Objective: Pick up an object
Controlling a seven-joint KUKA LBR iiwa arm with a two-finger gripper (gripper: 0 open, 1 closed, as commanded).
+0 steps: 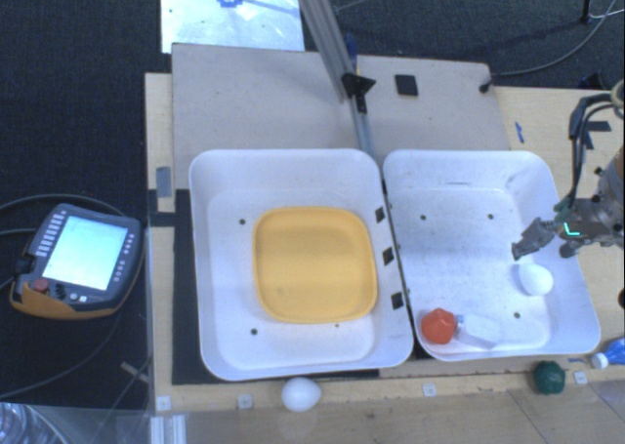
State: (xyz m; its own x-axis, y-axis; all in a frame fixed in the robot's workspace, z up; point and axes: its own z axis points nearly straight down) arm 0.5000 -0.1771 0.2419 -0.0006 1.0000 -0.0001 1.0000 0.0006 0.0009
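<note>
The right bin (459, 188) holds a white egg-shaped object (534, 279) near its right wall. At its front lie an orange-red round object (439, 326) and a pale clear piece (479, 333) beside it. My gripper (549, 245) hangs at the bin's right side, just above and behind the white object, open with nothing between its fingers. A square yellow plate (315, 263) lies in the left bin (220, 237).
On the bench in front of the bins lie a white egg (301, 394), a green ball (549, 377) and a blue item (611, 355). A teach pendant (78, 259) sits at the left. A slanted metal pole (327, 22) rises behind the bins.
</note>
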